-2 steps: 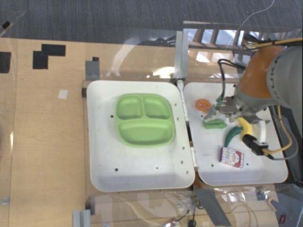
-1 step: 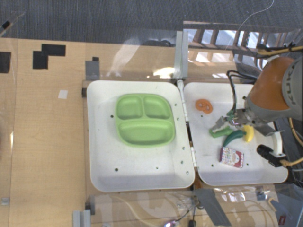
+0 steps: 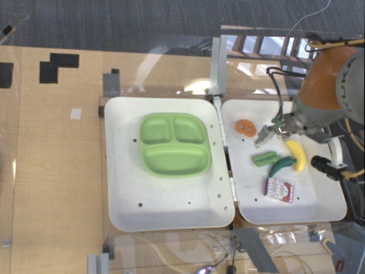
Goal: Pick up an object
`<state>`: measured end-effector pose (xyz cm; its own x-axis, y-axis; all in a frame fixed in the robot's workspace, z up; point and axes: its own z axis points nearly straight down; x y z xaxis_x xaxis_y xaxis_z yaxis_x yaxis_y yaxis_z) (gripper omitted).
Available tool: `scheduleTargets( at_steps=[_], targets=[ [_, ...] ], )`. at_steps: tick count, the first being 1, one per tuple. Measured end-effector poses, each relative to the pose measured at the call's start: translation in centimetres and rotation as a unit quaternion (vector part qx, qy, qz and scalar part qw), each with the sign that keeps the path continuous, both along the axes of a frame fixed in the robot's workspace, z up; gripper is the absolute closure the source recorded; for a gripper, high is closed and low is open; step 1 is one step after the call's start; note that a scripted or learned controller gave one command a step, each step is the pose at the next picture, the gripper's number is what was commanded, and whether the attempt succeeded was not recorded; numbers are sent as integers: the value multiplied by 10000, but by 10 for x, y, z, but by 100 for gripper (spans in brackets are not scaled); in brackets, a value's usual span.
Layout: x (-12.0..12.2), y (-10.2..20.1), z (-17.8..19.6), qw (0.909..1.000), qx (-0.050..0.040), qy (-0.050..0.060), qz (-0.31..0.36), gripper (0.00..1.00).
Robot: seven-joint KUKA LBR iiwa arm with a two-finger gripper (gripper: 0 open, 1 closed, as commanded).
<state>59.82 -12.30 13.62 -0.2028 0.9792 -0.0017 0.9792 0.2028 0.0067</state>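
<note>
A light wooden bench (image 3: 51, 170) with black markings (image 3: 57, 66) stands on dark grey carpet (image 3: 142, 10).

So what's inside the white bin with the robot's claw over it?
In the right white bin: a round orange slice, a yellow banana, two green vegetable-like pieces and a small red-and-white packet. The grey arm covers the bin's far right corner.

Yellow banana (image 3: 296, 153), green pepper (image 3: 282, 164), orange slice (image 3: 246, 127), right bin (image 3: 251, 207)

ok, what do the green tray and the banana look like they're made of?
Tray: likely moulded plastic, matte, uniform green, rounded compartment walls. Banana: looks like a plastic toy, smooth, even yellow with no marks; can't rule out real fruit.
</note>
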Motion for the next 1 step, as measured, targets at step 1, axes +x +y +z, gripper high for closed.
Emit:
scheduleTargets(
  at_steps=[1],
  targets=[
    [0,0,0,10000,1,3,-2,0]
  ],
)
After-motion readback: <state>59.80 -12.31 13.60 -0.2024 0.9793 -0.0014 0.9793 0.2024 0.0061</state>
